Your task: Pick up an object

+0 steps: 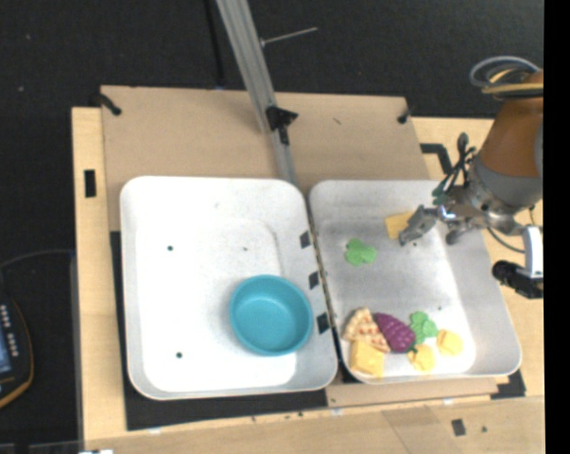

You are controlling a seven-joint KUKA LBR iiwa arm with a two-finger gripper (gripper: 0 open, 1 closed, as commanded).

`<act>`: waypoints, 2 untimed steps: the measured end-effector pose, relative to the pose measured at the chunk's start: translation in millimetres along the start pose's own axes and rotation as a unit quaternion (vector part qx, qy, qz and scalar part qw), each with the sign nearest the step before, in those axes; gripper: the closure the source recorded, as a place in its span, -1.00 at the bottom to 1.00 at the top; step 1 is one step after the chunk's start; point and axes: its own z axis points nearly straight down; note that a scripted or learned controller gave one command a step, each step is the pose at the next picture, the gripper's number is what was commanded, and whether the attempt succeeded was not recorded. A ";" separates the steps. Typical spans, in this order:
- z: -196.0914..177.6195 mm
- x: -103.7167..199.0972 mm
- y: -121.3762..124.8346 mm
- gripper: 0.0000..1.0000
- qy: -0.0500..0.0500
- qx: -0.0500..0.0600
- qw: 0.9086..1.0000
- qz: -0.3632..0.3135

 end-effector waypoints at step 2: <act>40.2 -9.8 -5.8 1.00 0.000 -0.002 1.000 0.001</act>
